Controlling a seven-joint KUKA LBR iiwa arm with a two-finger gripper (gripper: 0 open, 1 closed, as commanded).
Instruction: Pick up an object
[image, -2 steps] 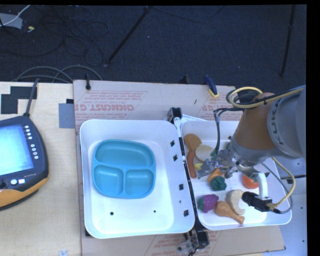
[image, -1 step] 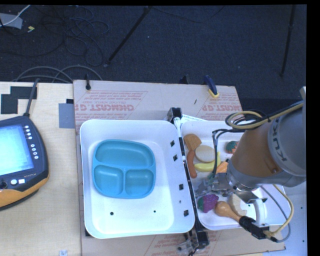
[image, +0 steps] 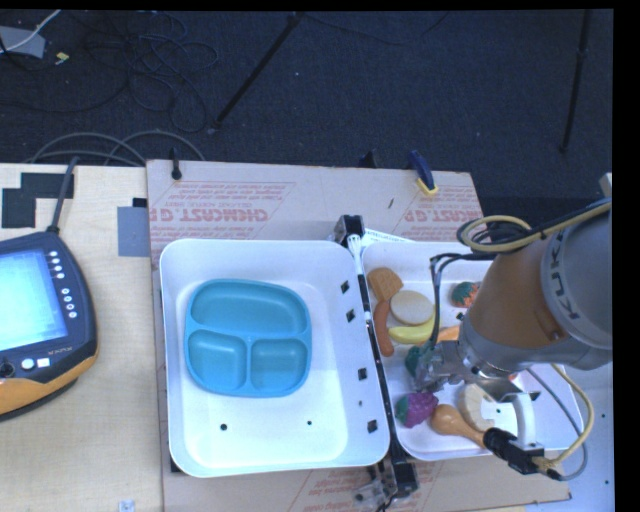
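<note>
Reach step: the gripper (image: 432, 368) hangs low over the right bin (image: 570, 400) near its left wall, grip state indeterminable; next, descend squarely onto one item.

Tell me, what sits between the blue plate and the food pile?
In the camera view, bare white bin floor, then the two bins' meeting rims with black clips.

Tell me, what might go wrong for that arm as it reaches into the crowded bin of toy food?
The toy food lies tightly packed: the purple grapes, banana and sausage sit close together, so the pincer could nudge neighbours or close on two at once. The arm's wrist also hides part of the right bin, so a grab there could well miss.
</note>
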